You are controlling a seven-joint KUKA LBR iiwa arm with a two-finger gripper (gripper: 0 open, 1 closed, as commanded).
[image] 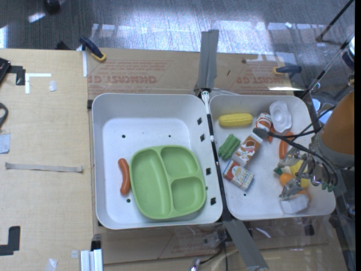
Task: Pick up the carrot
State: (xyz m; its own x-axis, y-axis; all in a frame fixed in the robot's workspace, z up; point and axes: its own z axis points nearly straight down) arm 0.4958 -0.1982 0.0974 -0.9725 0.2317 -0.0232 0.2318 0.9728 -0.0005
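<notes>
A short orange piece that looks like the carrot (282, 149) lies in the right bin (265, 210) near its right wall, partly crossed by cables. My gripper (291, 189) hangs low over the bin's front right corner, a little in front of that piece. A round orange and yellow toy (287, 178) sits right against the gripper, and a white item (294, 205) lies just below it. Nothing can be made out as held. The arm's orange band (341, 130) fills the right edge.
The right bin also holds a corn cob (236, 119), green beans (228, 147), two small cartons (246, 150) (238, 175) and a white cup (280, 116). In the left bin (107, 151) are a green divided plate (168, 180) and an orange-red sausage (124, 176).
</notes>
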